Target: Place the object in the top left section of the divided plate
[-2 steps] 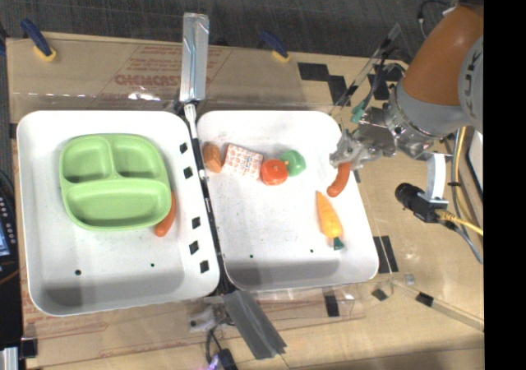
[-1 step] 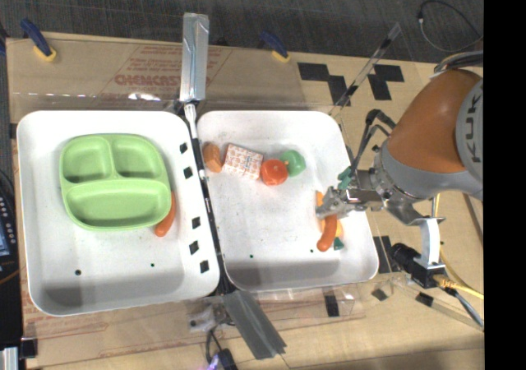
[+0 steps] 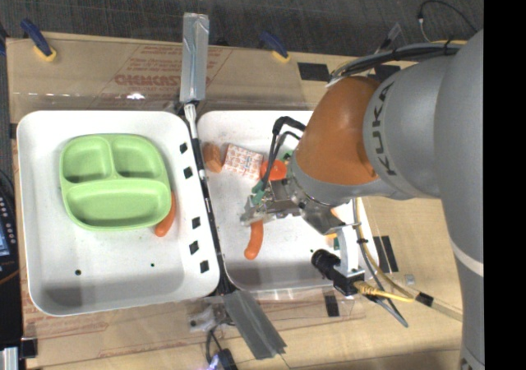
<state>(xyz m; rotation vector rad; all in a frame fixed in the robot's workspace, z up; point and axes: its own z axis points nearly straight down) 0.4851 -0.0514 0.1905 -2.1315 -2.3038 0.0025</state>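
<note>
The green divided plate (image 3: pixel 115 182) lies in the left bin (image 3: pixel 49 278), with two small sections at the back and one wide section in front. An orange carrot-like piece (image 3: pixel 166 220) rests against the plate's right front rim. My gripper (image 3: pixel 261 204) hangs low over the middle of the right bin (image 3: pixel 279 278), largely hidden under the arm's orange band. Just in front of it lies an orange sausage-shaped piece (image 3: pixel 254 241). A small red-orange item (image 3: pixel 276 169) shows right behind the gripper.
A white-and-pink patterned box (image 3: pixel 242 160) and a small orange piece (image 3: pixel 214 157) lie at the right bin's back left. The divider wall (image 3: pixel 201 212) between the bins runs front to back. Cables (image 3: pixel 394 294) trail off the bench at the front right.
</note>
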